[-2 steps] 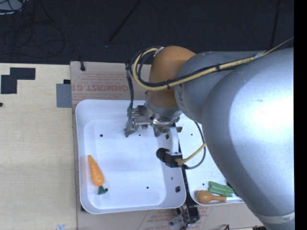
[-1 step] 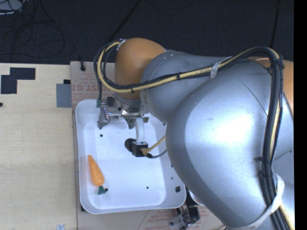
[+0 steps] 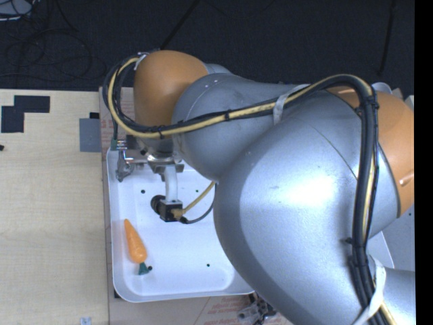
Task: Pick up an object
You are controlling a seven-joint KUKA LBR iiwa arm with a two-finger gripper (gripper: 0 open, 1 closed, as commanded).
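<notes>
An orange toy carrot with a small green top lies in the white bin, near its left wall and toward the front. My gripper hangs over the back left corner of the same bin, some way behind the carrot and apart from it. The big grey arm with its orange band reaches in from the right and covers most of the bin's right side. I see nothing held at the gripper.
The pale wooden bench top stretches left of the bin, with a grey block and black shapes near its back edge. Cardboard shows below the bin's front rim.
</notes>
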